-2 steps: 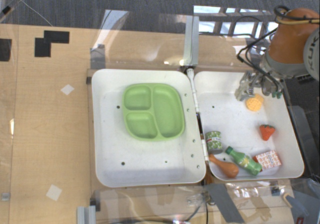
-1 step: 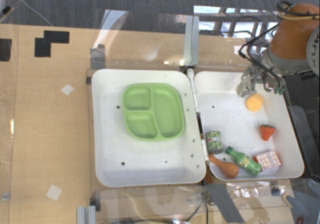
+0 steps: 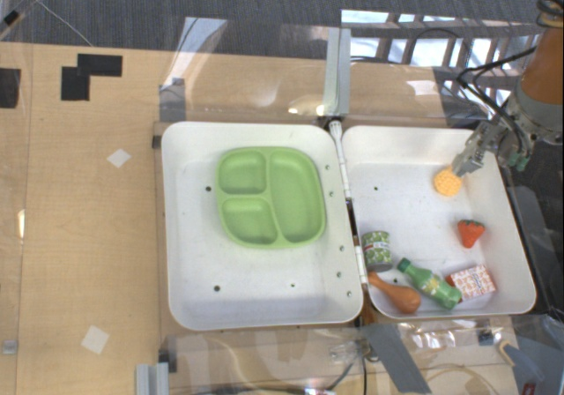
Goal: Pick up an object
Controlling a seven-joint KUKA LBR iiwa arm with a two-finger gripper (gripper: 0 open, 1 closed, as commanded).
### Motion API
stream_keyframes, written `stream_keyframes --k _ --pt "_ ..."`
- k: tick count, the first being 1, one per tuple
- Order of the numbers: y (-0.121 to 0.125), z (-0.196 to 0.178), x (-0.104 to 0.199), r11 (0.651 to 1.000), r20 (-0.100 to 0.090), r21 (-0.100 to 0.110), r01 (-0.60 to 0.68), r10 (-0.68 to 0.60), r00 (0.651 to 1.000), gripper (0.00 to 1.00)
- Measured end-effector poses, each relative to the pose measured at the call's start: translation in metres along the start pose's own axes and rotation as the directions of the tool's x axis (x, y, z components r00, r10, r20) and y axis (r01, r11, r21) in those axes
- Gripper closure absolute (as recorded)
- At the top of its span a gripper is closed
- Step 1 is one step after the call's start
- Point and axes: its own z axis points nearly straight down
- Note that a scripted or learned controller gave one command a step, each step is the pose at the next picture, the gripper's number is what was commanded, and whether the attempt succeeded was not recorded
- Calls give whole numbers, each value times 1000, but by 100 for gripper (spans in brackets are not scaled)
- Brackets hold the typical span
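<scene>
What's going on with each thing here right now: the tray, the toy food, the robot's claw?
Green tray: flat in the left bin, nothing in its compartments.
Cookie: lying in the right bin, right at the gripper's tip.
Strawberry: loose, apart from the rest.
Can: by the bin's left wall.
Bottle: lying on its side.
Drumstick: lying down.
Carton: lying flat.
Gripper: low over the cookie.

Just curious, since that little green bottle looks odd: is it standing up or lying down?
Lying down. The green bottle rests on its side on the right bin's floor, cap pointing up-left.
</scene>
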Motion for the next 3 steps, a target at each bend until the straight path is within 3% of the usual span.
stream_keyframes --k 1,2,3 --pt "-3 -5 9 946 -4 2 -323 323 946 100" --pt "-14 -27 31 605 -3 6 -796 796 605 100" --pt "-9 -17 98 112 1 12 -994 994 112 100"
